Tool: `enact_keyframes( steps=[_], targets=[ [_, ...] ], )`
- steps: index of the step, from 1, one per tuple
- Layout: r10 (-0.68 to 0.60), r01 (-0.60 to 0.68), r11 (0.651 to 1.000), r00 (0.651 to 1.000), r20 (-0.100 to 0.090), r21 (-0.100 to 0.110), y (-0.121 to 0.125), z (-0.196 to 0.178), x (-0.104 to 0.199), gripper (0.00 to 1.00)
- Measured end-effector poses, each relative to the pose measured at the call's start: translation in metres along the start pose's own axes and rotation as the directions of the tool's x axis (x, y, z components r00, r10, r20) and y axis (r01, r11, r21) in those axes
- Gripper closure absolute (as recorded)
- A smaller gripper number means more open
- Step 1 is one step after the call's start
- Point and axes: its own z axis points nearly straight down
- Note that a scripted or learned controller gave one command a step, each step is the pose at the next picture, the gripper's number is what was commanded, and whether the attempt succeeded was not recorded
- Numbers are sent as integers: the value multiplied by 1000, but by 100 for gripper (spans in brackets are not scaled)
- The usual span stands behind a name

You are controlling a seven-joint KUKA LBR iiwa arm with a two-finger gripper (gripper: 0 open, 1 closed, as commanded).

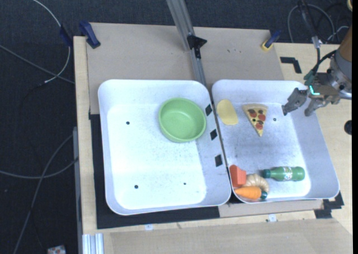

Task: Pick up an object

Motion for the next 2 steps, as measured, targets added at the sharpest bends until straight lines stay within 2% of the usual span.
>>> enact_keyframes(
  steps=[1,2],
  targets=[
    [0,0,1000,1000,1,-6,1,-3,0,0],
    [2,-2,1000,1000,0,3,-1,55,-10,0]
  ],
)
